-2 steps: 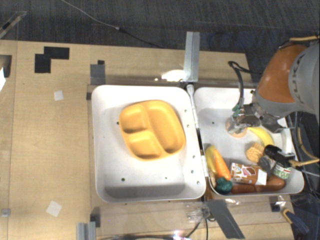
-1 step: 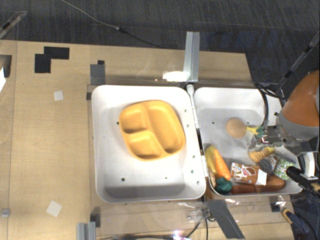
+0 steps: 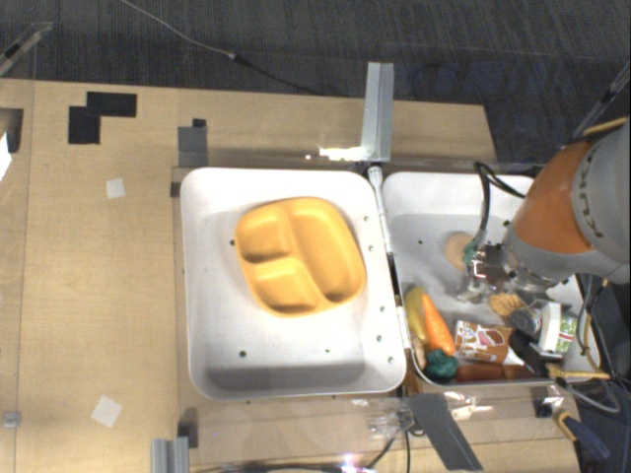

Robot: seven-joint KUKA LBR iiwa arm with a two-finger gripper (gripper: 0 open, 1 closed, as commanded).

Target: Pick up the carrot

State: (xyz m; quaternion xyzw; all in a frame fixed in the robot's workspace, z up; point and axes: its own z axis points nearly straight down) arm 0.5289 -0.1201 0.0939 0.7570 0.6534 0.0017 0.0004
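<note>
— What's on the bench (image 3: 89,294)?

— Two bins side by side. The left bin (image 3: 212,353) has a divided tray (image 3: 296,254) lying near its middle, a bit toward the back.

— And the right bin (image 3: 424,200)?

— Its things crowd the front. The carrot (image 3: 435,325) lies by the left wall, a banana (image 3: 415,308) just left of it, touching. A small carton (image 3: 482,342) sits just right of the carrot, and a sausage (image 3: 488,371) runs along the front wall before the carton.

— The arm?

— The arm (image 3: 567,205) reaches in from the right; the gripper (image 3: 480,272) hangs over the bin's middle, behind the carton and right of the carrot.
</note>
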